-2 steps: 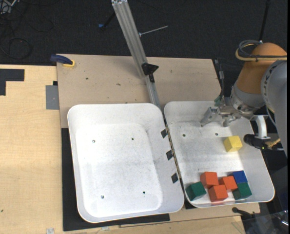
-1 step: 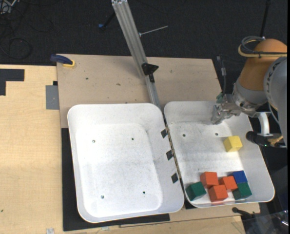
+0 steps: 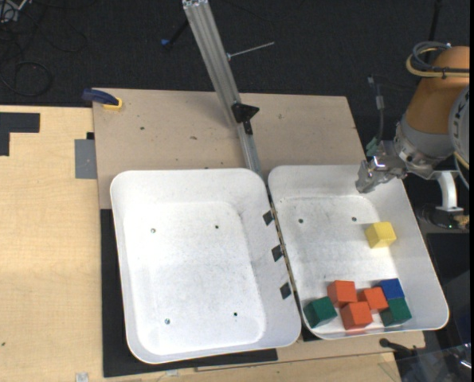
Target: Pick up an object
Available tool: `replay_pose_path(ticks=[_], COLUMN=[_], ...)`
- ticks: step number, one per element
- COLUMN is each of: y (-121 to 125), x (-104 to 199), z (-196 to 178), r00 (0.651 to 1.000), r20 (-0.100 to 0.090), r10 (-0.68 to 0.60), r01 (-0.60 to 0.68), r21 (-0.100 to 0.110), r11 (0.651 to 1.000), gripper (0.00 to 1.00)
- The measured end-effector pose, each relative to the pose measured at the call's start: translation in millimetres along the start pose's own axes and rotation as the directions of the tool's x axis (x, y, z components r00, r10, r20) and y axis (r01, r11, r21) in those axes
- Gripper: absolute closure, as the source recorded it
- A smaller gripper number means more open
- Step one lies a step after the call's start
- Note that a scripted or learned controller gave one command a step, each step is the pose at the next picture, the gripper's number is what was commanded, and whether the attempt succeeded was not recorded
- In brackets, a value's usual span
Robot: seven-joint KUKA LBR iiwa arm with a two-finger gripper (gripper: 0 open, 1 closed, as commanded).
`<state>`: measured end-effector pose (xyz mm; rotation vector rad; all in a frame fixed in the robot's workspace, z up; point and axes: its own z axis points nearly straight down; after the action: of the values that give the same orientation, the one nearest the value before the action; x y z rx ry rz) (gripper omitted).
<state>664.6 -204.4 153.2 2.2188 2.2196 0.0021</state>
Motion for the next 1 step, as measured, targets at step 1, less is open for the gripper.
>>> replay_pose_path(ticks=[1], y=[3.0], x=[8.3], z=[-58.8], r00=[1.000], r20=[0.000], r10=[-0.004], r01=[0.004], r21=[-0.002], r11=[1.000], gripper=[1.00])
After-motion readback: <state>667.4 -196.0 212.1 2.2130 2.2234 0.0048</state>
